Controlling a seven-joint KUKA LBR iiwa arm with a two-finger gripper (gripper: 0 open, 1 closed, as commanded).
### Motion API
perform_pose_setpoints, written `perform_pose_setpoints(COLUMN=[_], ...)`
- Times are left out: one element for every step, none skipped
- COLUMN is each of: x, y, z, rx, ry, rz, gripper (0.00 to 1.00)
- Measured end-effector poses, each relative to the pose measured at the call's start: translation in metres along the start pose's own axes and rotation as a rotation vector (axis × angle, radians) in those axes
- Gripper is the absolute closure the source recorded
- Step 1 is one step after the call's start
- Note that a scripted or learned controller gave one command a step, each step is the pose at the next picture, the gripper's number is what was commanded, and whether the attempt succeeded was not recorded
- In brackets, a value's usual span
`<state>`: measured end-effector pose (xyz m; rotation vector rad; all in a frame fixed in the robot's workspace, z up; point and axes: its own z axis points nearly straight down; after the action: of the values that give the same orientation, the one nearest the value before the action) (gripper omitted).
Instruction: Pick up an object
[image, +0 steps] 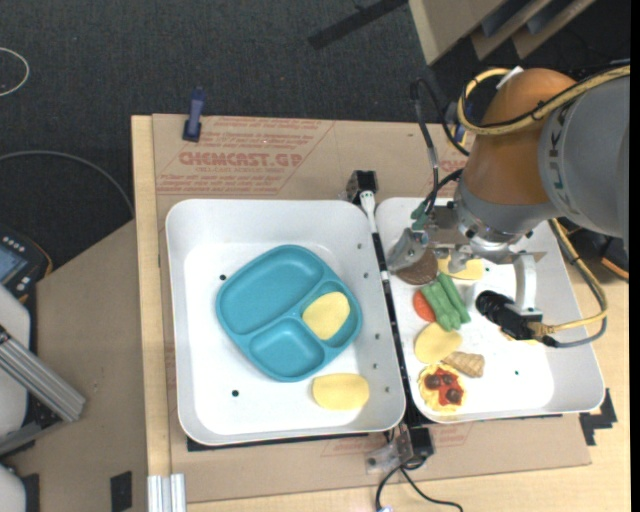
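The gripper (432, 262) hangs over the right bin (575, 385), directly above a brown disc (418, 270); its state cannot be told. The green vegetable piece (446, 301) beside it looks light, rigid, smooth plastic; grasp across its narrow width. Yellow pieces sit in the left bin's teal tray (262, 300).

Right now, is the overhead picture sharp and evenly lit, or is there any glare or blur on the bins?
Camera view: mostly sharp and evenly lit; soft shadows only under the grey and orange arm over the right white bin; the left white bin is bright yet not washed out; the blue divided plastic tray shows mild sheen; small toy foods look slightly soft.
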<state>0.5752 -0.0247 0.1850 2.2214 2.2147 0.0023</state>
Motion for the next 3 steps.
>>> perform_pose_setpoints(x=[-0.003, 0.048, 0.045], y=[-0.072, -0.096, -0.093], z=[-0.088, 0.005, -0.01], rx=[-0.002, 0.017, 0.002], ry=[0.003, 0.005, 0.003], rz=[-0.001, -0.007, -0.001], gripper=[0.0, 0.0, 1.0])
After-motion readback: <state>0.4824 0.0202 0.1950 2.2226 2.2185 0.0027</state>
